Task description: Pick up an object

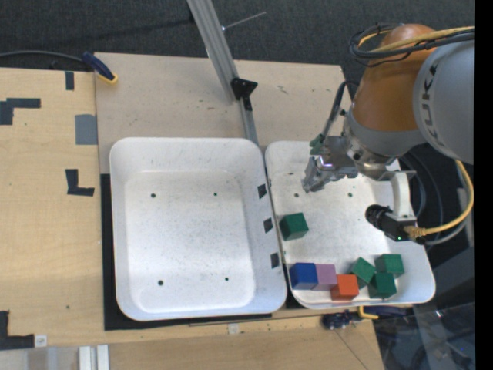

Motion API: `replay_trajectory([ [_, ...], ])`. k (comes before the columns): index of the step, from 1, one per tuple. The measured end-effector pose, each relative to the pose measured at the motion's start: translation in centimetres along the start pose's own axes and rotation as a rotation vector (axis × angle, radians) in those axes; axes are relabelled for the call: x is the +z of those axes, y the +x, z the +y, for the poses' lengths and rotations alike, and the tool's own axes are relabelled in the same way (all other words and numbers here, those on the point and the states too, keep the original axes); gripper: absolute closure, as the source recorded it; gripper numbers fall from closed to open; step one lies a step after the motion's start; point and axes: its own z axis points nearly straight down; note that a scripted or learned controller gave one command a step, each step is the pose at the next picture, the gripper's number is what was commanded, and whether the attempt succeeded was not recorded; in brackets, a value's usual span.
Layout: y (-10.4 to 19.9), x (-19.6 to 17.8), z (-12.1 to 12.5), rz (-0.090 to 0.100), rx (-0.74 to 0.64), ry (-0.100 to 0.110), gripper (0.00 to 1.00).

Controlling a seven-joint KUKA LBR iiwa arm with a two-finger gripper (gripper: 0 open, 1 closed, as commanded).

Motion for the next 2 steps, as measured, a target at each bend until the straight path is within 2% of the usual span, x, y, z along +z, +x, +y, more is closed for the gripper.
replay_trajectory([
  [1,5.8,1.6,-0.8,-0.001,0.0,0.002,1.0],
  [2,10.8,2.5,-0.5,-0.001,0.001,0.002,1.0],
])
